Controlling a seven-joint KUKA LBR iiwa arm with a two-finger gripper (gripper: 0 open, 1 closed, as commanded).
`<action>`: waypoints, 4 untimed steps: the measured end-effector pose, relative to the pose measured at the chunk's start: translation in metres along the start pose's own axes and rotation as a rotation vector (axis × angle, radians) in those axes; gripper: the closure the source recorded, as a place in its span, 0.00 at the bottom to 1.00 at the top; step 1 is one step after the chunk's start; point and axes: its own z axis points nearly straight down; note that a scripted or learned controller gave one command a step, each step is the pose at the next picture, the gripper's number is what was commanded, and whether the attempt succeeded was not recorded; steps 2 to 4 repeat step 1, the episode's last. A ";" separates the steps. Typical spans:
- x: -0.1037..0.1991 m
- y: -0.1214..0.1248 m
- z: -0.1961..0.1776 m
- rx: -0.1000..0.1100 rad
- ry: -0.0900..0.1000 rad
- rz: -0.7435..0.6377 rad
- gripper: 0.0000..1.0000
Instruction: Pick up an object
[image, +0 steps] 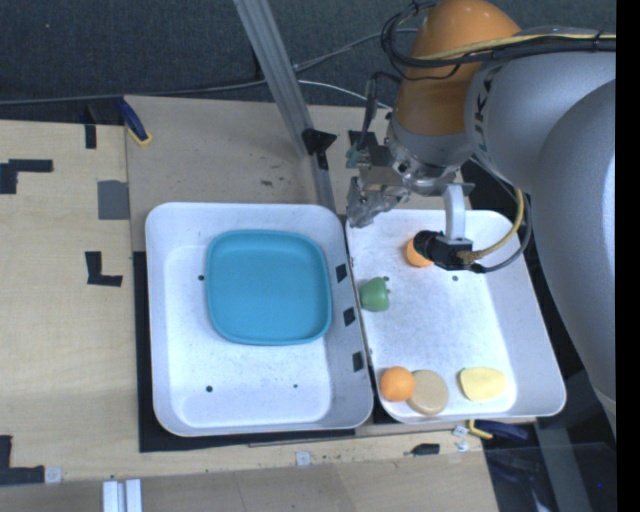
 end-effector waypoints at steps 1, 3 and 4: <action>0.045 -0.010 0.006 0.001 0.000 0.000 1.00; 0.045 -0.010 0.006 0.001 0.000 0.000 1.00; 0.045 -0.010 0.006 0.001 0.000 0.000 1.00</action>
